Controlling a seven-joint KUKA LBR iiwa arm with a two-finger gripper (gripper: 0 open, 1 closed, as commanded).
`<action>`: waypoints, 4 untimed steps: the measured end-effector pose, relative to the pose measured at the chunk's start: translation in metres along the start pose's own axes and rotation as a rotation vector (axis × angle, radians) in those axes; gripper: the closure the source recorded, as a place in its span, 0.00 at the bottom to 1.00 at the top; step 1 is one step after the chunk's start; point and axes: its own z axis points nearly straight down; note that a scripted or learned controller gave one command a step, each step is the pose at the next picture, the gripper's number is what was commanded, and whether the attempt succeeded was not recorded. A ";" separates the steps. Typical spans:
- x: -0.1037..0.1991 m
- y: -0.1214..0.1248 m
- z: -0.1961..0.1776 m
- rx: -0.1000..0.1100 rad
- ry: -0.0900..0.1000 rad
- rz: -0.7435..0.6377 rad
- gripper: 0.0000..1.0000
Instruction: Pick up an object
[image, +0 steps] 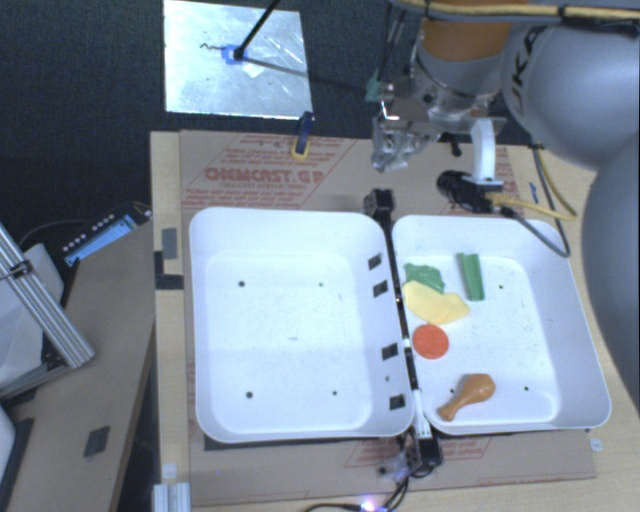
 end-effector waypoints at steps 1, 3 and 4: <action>0.006 0.001 -0.084 -0.001 -0.003 0.009 1.00; 0.079 -0.085 -0.049 0.019 -0.004 0.005 1.00; 0.158 -0.085 0.028 0.015 -0.005 0.005 1.00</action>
